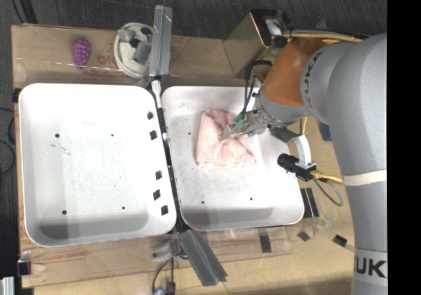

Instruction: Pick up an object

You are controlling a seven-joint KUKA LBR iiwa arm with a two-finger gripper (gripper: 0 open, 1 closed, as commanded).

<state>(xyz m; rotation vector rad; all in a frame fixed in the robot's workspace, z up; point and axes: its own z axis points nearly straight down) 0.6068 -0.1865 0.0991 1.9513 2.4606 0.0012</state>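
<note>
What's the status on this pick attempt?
Gripper down on pink cloth in right bin, grip unclear. Cloth lying crumpled on bin floor. Nothing else near it.

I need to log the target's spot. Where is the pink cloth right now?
The pink cloth lies in the right bin, near its middle and toward the far side, with the gripper down at the cloth's right edge.

We see even overhead light, white bins (85,155) nearly blown out, soft shadows toward six o'clock, slight blur
</note>
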